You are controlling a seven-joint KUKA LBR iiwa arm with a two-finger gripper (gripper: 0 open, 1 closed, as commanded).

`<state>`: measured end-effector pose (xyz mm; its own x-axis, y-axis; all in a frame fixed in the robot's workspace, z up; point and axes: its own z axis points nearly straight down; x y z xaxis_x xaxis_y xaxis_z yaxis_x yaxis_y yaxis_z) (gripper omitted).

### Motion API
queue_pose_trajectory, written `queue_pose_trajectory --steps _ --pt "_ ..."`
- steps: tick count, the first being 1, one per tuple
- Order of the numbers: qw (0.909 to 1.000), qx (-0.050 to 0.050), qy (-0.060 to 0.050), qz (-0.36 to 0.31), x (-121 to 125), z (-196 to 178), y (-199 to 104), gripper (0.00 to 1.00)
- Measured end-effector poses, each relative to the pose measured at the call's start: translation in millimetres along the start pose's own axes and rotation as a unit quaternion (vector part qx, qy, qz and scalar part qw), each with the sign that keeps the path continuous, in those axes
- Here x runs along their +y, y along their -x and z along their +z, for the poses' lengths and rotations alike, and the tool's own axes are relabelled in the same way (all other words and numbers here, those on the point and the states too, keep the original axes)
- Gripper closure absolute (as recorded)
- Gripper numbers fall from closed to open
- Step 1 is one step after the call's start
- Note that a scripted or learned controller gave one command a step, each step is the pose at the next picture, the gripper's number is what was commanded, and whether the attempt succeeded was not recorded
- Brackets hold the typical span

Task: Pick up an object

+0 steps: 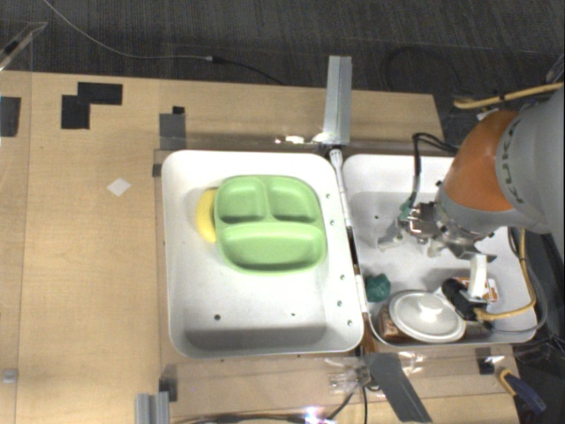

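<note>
Camera view: arm (pixel 516 170) hides the gripper (finger state unclear); green tray (pixel 267 222) covers most of a yellow object (pixel 205 215).

Wooden bench (pixel 79 263) under dark carpet floor (pixel 221 16)

Black tape patches (pixel 88 104) at bench's upper left; thin cable (pixel 132 54) trailing across carpet above bench; metal post (pixel 338 100) at bench's far edge.
</note>
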<state>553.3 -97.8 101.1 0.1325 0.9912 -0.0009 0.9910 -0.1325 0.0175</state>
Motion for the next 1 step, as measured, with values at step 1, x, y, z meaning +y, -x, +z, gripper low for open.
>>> queue_pose_trajectory --steps 1 --pt "1.0000 0.000 0.002 -0.001 1.6 -11.1 -0.8 1.00"
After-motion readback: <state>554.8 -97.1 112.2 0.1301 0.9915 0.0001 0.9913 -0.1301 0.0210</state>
